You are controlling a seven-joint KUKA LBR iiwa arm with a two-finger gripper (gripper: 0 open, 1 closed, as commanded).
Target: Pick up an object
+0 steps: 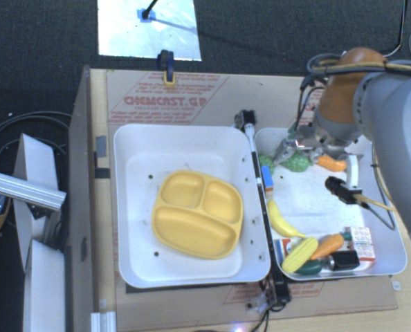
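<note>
My gripper (290,151) is low over the back left corner of the right bin (392,254), right at a green lumpy toy (299,162) that lies just under and beside it. An orange piece (331,163) lies just to the right of the green toy, partly under the wrist. Further forward in the same bin are a yellow banana (283,220), a corn cob (299,253), a carrot (329,245), a black object (344,259) and a red-and-white box (362,241).
The left bin (133,185) holds a yellow divided plate (198,213). A small blue-and-white item (266,178) and a green piece (264,161) lie against the divider between the bins. The arm's grey body (392,116) covers the right bin's back right.
</note>
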